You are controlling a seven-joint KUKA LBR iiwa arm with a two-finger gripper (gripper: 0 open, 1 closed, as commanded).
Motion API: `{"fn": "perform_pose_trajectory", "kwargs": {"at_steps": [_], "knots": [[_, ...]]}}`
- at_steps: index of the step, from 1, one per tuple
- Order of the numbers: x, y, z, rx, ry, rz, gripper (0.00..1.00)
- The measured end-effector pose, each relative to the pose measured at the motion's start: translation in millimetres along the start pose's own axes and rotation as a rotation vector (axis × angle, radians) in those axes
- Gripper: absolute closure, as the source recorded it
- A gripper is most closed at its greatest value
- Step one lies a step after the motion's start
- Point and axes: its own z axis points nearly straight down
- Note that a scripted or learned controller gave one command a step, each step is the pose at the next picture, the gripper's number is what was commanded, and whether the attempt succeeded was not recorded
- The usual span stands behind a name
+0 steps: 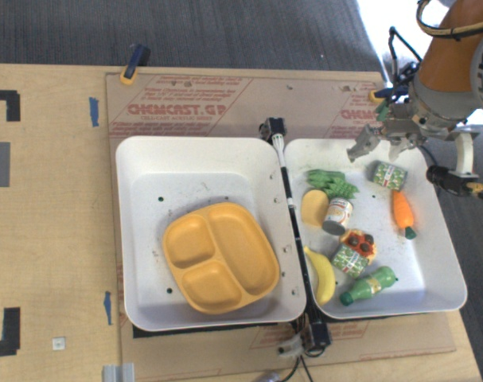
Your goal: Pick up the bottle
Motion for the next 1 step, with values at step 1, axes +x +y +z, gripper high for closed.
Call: {"fn": "perform_pose_trajectory", "kwargs": {"at_steps": [1], "knots": [[32.1, 6.2, 82.2, 0.002, 0.001, 0.020, 0.00]]}}
